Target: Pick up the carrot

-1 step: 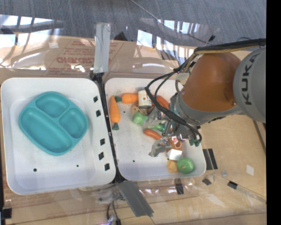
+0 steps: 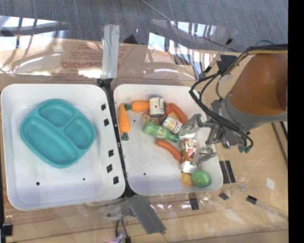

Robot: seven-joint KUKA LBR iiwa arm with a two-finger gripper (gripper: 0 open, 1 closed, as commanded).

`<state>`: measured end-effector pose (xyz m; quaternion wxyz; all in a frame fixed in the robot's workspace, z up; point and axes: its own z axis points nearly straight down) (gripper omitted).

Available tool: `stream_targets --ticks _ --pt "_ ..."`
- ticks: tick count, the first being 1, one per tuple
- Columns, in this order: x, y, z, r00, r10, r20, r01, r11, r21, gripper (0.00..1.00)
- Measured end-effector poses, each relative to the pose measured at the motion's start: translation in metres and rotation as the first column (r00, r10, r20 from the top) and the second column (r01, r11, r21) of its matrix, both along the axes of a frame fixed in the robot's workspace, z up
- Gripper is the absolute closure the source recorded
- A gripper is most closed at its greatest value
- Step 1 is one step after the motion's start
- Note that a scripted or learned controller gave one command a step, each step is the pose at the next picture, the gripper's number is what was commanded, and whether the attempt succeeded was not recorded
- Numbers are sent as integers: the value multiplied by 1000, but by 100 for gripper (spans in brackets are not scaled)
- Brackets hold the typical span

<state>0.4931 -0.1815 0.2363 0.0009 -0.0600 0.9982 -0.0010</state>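
Orange carrot (image 2: 123, 120) lying by the right bin's (image 2: 142, 178) left wall, beside cans, sausages, a green bottle (image 2: 159, 132). Teal plate (image 2: 58, 131) sitting in the left bin (image 2: 20, 186). Gripper (image 2: 195, 138) hovering near the right edge, fingers spread apart, holding nothing.

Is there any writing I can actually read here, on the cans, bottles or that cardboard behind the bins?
Cardboard behind the bins: red print, mirrored by glare and too blurred to read.
Can in the right bin: label too small to read.
Tilted can: label blurred, unreadable.
Bottle by the gripper: red and white label, no legible words.
Green bottle: no readable text.
Nothing can be quoted.
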Motion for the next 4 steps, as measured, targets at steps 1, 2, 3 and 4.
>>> stream_targets --ticks 1,2,3,4 --pt "2 3 11 1000 9 3 -9 1000 0 100" --pt "4 4 21 1000 16 5 -16 1000 -1 100" --pt "5 5 32 1000 21 6 -21 1000 -2 100" --pt "6 5 42 1000 25 9 -25 1000 -2 100"
